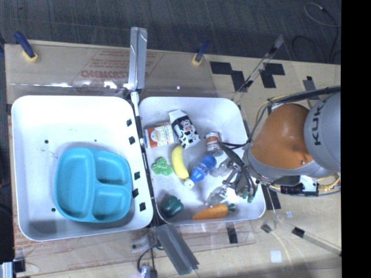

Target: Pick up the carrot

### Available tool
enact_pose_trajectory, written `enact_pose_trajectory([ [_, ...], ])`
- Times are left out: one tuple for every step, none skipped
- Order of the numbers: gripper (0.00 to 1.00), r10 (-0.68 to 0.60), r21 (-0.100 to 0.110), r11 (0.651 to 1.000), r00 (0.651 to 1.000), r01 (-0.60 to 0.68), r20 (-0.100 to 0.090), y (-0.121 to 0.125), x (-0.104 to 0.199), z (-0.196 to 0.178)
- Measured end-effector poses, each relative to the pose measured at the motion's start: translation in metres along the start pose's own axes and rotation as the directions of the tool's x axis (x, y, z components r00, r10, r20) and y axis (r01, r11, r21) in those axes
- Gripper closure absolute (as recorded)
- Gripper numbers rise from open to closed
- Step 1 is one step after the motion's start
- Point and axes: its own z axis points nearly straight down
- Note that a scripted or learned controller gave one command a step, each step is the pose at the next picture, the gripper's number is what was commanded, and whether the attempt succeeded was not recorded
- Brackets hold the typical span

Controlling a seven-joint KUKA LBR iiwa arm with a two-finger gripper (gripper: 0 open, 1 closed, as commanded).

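Observation:
The orange carrot [210,212], with a green top at its right end, lies along the near wall of the right bin [243,120]. My gripper [219,197] hangs over the near right part of that bin. Its tip is just above the carrot's middle and very close to it. The grey arm and its orange band come in from the right behind the gripper. Whether the gripper touches the carrot is hidden by its own metal body.
The right bin also holds a yellow banana [179,162], a blue bottle [202,169], a green leafy toy [162,167], a dark green pepper [171,206], an orange carton [159,136], a cow-print carton [184,128] and a small can [213,141]. A blue divided plate [93,184] sits in the left bin [29,126].

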Motion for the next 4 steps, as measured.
enact_pose_trajectory([
  [1.0, -0.004, 0.0, 1.0, 1.0, 0.004, 0.0, 0.0, 0.0, -0.01],
  [1.0, 0.492, 0.006, 0.871, 0.871, -0.492, -0.004, 0.001, 0.004, 0.002],
  [0.0, 0.492, 0.005, 0.871, 0.871, -0.492, -0.004, 0.001, 0.004, 0.002],
  [0.0, 0.583, 0.008, 0.812, 0.812, -0.583, -0.007, 0.012, 0.011, 0.003],
])
